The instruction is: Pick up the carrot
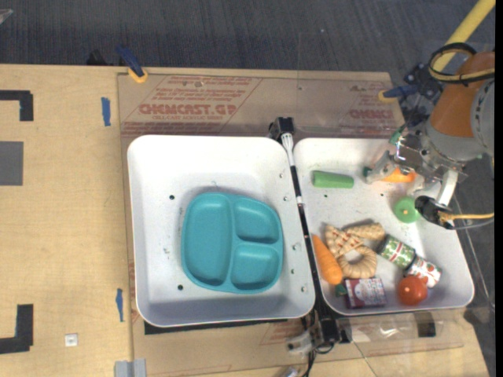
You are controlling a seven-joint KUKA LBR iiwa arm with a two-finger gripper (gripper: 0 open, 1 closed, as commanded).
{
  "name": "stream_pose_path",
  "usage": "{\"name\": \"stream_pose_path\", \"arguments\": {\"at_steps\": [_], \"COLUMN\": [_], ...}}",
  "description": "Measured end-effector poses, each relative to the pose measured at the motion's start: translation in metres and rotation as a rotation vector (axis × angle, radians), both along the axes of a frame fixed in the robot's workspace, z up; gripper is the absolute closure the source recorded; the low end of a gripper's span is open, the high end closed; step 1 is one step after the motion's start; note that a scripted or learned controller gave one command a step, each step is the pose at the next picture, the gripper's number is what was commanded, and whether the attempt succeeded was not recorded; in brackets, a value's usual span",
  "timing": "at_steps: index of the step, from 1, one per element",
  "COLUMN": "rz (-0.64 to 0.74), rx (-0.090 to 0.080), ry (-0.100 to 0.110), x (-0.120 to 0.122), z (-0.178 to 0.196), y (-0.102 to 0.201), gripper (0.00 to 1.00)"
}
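- Counter (55,234): bare brown board with black tape marks; dark floor beyond its far edge.
- Left bin (157,179): holds a teal divided plate (233,242).
- Right bin (460,277): crowded along the near side — pretzel-like pastry (355,248), small can (395,251), purple packet (365,291), tomato (412,290); a green stick (332,180) lies apart, toward the far wall.
- Arm (460,120): over the far right corner of the right bin.
- Gripper (397,167): at an orange item near the far wall; cannot tell its state — too small and cluttered to read.
- Carrot (327,261): lies in the right bin by the wall shared with the left bin, touching the pastry, well apart from the gripper.
- Risk, as judged: the wall and pastry crowd the carrot, so a descent could catch either one; the nearby orange item could be taken for the target.
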State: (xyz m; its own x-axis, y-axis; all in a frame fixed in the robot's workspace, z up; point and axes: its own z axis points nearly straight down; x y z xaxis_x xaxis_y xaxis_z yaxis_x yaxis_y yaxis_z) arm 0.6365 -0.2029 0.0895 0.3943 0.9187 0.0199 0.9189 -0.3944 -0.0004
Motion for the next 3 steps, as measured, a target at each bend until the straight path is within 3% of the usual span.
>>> {"name": "stream_pose_path", "arguments": {"at_steps": [1, 2, 3], "rz": [0.002, 0.004, 0.005], "rx": [-0.012, -0.006, -0.009], "ry": [-0.002, -0.001, -0.005], "x": [0.0, 0.001, 0.002], "z": [0.01, 0.009, 0.02], "y": [-0.003, 0.0, 0.0], "gripper": [1.0, 0.0, 1.0]}}
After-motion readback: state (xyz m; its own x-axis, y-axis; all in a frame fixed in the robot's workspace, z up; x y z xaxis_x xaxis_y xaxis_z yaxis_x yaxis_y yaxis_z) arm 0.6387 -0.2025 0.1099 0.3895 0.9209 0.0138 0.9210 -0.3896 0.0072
